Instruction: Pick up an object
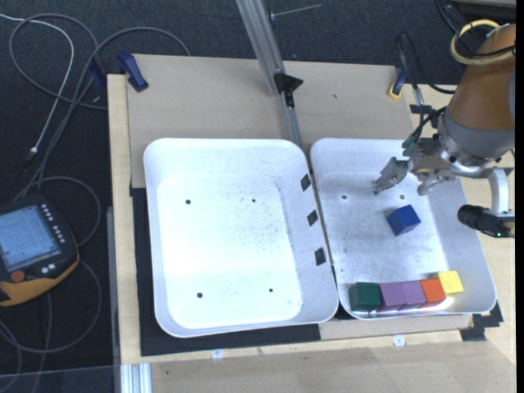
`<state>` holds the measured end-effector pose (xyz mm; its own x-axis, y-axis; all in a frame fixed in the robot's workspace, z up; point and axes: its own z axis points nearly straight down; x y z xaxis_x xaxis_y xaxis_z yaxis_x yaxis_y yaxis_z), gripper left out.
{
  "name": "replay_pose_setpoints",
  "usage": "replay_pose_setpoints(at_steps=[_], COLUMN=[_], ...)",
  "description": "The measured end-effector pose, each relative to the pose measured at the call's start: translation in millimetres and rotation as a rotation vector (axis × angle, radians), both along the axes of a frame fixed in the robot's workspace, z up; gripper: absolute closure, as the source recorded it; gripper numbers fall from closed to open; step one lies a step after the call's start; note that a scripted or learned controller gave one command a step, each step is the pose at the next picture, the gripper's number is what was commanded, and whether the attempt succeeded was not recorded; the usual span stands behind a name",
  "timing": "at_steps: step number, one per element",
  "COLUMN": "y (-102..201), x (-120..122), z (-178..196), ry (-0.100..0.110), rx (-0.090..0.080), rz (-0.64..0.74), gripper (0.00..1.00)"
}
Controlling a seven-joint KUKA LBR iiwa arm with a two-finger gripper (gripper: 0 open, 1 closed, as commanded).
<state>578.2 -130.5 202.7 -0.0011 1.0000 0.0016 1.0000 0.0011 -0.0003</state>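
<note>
Camera view shows the gripper (pixel 407 178), its jaws spread and holding nothing, above the blue cube (pixel 403 219) mid right bin (pixel 344 158); probably light, rigid, best gripped across flat sides.

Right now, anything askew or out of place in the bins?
Mostly tidy. The green, purple, orange and yellow blocks sit in a row along the right bin's near edge. The blue block sits alone mid-bin, rotated, just below the gripper.
</note>
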Motion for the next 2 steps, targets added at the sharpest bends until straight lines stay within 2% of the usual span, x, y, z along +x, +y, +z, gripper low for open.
replay_pose_setpoints(at_steps=[1,2], y=[-51.4,-45.1], x=[-20.7,-22.2], z=[-89.8,-82.4], ry=[-0.015,-0.005], rx=[-0.013,-0.002], rz=[-0.005,0.000], gripper=[0.00,1.00])
